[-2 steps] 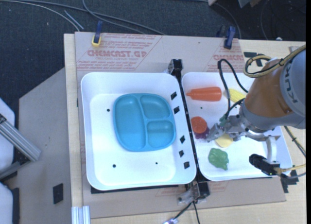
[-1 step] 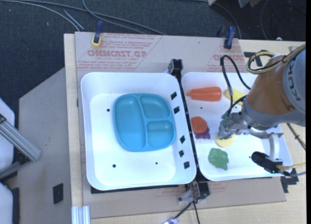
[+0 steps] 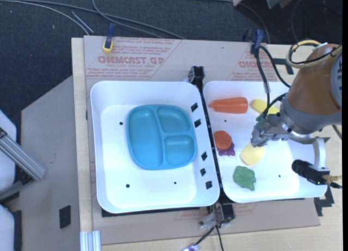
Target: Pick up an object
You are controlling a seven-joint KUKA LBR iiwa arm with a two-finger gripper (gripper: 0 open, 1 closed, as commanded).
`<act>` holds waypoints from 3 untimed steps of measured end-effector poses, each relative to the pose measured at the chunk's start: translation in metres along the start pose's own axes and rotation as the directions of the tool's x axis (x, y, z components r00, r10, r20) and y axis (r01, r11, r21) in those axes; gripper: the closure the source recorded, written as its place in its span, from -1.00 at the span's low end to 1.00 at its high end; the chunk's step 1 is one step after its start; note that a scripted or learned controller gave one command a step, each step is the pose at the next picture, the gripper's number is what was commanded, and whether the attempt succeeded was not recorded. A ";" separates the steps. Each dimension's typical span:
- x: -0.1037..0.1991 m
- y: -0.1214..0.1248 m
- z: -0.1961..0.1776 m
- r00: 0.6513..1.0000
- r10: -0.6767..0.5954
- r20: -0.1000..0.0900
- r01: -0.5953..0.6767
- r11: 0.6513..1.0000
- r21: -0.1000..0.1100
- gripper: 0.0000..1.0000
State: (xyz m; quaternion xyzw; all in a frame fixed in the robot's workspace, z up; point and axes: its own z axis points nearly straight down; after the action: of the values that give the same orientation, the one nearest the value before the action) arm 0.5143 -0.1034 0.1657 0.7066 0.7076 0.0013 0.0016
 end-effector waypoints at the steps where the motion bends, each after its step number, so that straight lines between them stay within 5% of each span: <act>1: -0.008 0.005 -0.060 1.000 0.001 0.001 -0.001 1.000 -0.004 1.00; 2: -0.009 0.007 -0.109 1.000 0.000 0.001 0.000 1.000 -0.002 1.00; 3: 0.047 0.013 -0.100 1.000 -0.005 -0.003 0.005 1.000 0.006 1.00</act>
State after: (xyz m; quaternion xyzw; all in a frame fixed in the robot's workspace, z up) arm 0.5268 -0.0565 0.2660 0.7049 0.7093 0.0005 -0.0016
